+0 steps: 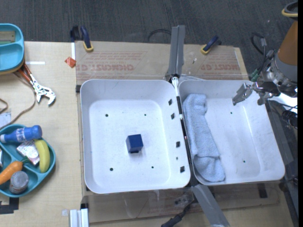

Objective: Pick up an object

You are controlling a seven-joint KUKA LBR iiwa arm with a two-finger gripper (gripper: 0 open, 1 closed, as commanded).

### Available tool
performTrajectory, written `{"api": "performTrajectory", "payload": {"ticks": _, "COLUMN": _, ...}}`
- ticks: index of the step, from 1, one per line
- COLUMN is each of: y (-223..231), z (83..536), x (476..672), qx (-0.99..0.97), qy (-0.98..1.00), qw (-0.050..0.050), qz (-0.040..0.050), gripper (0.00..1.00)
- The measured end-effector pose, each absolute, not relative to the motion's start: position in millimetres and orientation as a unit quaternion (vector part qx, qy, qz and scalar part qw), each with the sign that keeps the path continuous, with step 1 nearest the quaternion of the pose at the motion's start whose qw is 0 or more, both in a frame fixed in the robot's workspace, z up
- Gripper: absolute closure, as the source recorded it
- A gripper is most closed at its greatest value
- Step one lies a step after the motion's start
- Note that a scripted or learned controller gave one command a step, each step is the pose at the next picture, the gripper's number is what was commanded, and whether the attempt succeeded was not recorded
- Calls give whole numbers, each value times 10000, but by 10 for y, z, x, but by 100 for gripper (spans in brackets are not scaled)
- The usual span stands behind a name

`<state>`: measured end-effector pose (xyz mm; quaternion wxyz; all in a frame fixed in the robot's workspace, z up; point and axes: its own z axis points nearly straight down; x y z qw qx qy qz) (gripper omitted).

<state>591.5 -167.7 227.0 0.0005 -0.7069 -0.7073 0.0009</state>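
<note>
Well apart: blue cube (134,143) in left bin (94,93); open, empty end effector (250,95) over right bin (255,169).

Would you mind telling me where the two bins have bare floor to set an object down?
The left bin is bare all around the blue cube near its middle. In the right bin, the floor right of the grey towel is bare; the towel crowds its left side. The gripper sits above that bin's upper right edge.

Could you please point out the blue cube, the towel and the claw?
Blue cube (134,143): camera view, on its top face.
Towel (202,137): camera view, on its middle fold.
Claw (249,94): camera view, midway between its fingertips.
</note>
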Motion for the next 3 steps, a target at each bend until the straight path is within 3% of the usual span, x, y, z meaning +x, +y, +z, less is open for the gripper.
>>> {"api": "performTrajectory", "payload": {"ticks": 1, "y": -246, "z": 2719, "x": 5834, "qx": -7542, "qy": -6566, "qw": 1, "qz": 7, "gripper": 0}}
{"api": "performTrajectory", "payload": {"ticks": 2, "y": -1041, "z": 2814, "x": 5725, "qx": -7386, "qy": -6741, "qw": -4, "qz": 13, "gripper": 0}}
{"api": "performTrajectory", "payload": {"ticks": 3, "y": -1005, "z": 2254, "x": 6131, "qx": -6929, "qy": -7210, "qw": 7, "qz": 14, "gripper": 0}}
